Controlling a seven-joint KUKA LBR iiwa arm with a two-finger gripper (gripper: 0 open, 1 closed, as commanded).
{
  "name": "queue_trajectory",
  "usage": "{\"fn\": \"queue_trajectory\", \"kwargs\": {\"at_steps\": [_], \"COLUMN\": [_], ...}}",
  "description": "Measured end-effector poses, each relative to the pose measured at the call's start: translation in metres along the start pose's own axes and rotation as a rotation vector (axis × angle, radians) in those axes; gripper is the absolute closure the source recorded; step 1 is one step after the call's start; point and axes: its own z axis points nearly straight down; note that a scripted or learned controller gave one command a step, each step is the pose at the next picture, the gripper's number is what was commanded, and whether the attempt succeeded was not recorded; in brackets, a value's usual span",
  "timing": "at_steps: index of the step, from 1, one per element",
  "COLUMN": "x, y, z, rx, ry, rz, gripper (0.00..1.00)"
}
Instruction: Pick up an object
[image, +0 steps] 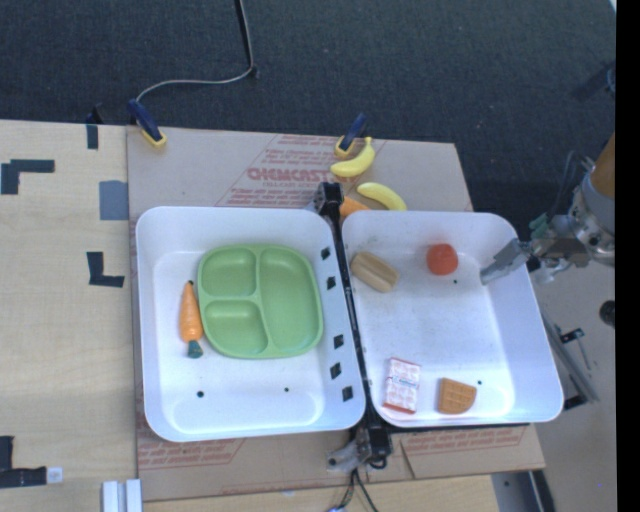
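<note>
The right bin (520, 330) holds a red tomato (442, 259), a tan bread roll (373, 271), a red and white carton (402, 385) and an orange waffle piece (456, 396). My gripper (498, 264) reaches in over the right bin's right rim, a short way to the right of the tomato and apart from it. It is small and partly blurred. I see no object in it.
The left bin (160, 380) holds a green divided plate (260, 300) with a carrot (190, 315) beside its left edge. Two bananas (353, 160) (381, 195) and a small orange thing (351, 208) lie on the cardboard behind the bins. A black divider (345, 310) runs between the bins.
</note>
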Motion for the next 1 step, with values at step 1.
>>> {"fn": "queue_trajectory", "kwargs": {"at_steps": [1], "x": [0.0316], "y": [0.0287], "z": [0.1626], "rx": [0.003], "ry": [0.002], "rz": [-0.001], "gripper": [0.0]}}
